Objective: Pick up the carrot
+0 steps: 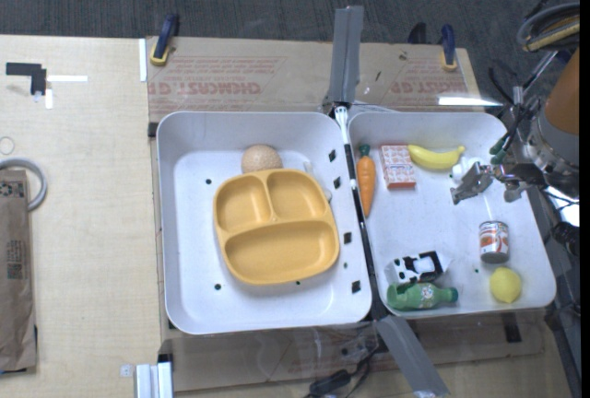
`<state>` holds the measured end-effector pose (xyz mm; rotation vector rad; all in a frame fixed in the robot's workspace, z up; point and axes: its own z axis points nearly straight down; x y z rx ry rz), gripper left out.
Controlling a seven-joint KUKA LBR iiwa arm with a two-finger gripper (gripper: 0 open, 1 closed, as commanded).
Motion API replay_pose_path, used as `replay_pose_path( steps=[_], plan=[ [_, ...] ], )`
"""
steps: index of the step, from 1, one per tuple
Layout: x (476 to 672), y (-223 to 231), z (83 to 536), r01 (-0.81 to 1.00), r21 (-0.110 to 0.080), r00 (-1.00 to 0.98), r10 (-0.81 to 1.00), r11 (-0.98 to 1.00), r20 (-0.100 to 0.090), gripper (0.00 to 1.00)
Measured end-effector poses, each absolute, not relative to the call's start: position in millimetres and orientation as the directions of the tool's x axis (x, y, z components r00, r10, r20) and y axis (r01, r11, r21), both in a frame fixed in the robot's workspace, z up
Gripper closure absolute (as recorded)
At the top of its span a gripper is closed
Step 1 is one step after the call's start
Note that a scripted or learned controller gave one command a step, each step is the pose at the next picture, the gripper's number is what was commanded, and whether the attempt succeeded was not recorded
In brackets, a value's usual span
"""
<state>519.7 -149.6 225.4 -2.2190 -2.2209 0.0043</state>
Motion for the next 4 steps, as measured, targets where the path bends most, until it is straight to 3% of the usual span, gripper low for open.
replay_pose_path(
  steps=[1, 2, 3, 4],
  plan=[
    [488.3, -137, 108, 0.999, -0.004, 0.043, 0.999, -0.043, 0.0, 0.0],
    [513.9, -122, 91, 1.0, -0.001, -0.025, 1.0, 0.025, 0.0, 0.0],
    [513.8, -123, 91, 1.0, -0.002, -0.025, 1.0, 0.025, -0.001, 0.0],
    [489.6, -94, 91, 0.999, -0.004, -0.045, 0.999, 0.045, 0.0, 0.0]
  ],
)
